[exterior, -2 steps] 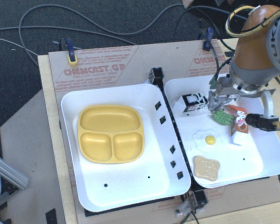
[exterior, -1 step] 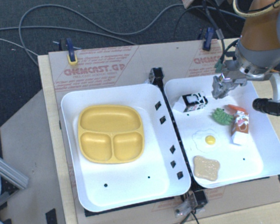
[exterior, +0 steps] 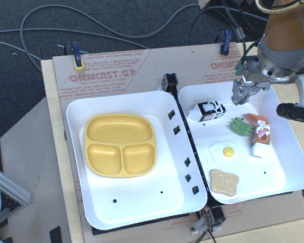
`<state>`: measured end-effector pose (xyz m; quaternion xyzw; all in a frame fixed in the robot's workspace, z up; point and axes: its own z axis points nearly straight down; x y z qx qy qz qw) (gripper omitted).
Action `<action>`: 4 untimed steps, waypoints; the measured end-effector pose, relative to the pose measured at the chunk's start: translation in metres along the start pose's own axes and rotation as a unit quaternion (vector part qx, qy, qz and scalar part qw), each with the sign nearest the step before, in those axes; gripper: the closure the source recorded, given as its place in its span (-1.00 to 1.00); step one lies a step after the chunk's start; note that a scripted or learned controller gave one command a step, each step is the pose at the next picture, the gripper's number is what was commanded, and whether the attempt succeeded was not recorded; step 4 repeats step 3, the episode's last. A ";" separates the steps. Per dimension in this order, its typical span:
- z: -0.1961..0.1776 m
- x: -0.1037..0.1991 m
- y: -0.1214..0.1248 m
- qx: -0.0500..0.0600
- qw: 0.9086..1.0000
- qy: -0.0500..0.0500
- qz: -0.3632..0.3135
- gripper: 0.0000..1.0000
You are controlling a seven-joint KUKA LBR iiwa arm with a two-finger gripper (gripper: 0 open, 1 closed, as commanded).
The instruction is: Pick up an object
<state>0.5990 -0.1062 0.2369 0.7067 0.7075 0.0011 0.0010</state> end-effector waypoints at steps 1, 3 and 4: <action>-0.008 0.049 -0.009 0.002 1.000 0.001 -0.002 1.00; 0.003 0.165 -0.029 0.003 1.000 0.002 -0.003 1.00; 0.003 0.165 -0.029 0.003 1.000 0.002 -0.003 1.00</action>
